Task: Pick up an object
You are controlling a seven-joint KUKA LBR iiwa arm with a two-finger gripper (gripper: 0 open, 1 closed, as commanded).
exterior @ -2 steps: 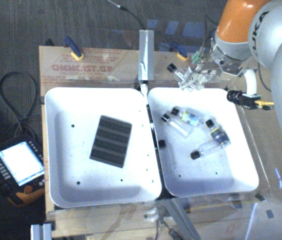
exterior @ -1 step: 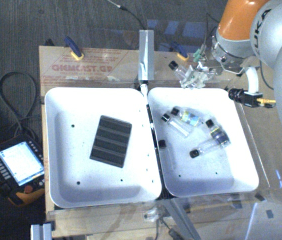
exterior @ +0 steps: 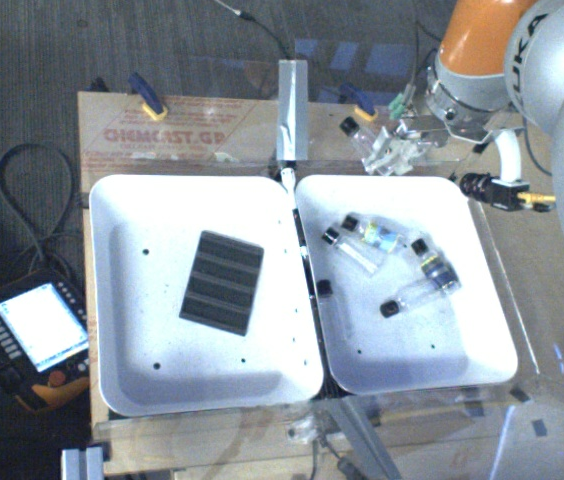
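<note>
Two shallow white bins are seen side by side on the bench [exterior: 177,133]. In the left bin [exterior: 112,298] a dark ribbed rectangular pad [exterior: 223,283] is laid, tilted, near the middle. In the right bin [exterior: 482,338] several small clear vials with dark caps are scattered: a cluster of vials [exterior: 367,240] toward the bin's far edge, a vial with a blue and yellow label [exterior: 434,267] nearer the right wall, a clear vial [exterior: 409,299] just below it, and a small dark cap [exterior: 323,288] beside the wall shared with the left bin.

The pincer [exterior: 394,151] is held above the far edge of the right bin, over the bench's far right part, at the end of the grey arm [exterior: 552,58] with its orange band. A clear vial-like object appears to be located at the pincer, but whether the pincer is spread or pressed together cannot be told, since its tips are lost in glare and clutter.
</note>
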